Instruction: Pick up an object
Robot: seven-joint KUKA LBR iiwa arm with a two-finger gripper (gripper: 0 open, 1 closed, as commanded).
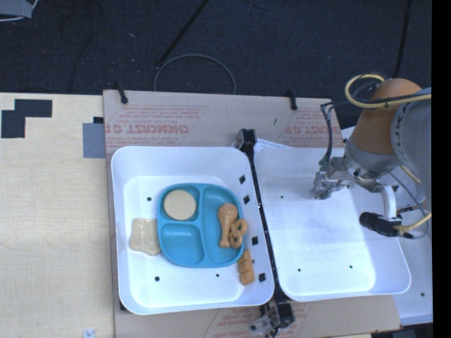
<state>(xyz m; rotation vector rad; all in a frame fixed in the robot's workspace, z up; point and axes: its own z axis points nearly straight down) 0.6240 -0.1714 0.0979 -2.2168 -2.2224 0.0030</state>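
Approach step: grey two-finger gripper [325, 187] hangs in the bare right white bin [352, 273].
Finger state unreadable; next it must cross to the pale round cookie [179, 204] on the blue divided tray [184, 248].

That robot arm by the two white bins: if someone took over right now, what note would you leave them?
Gripper: over the right bin, nothing seen between its fingers; open or shut is unclear.
Things: all in the left bin. Blue tray holds a round cracker and a pretzel piece; pale biscuit on its left, small tan piece at its lower right.
Done: nothing picked.
Left: pick up one object.
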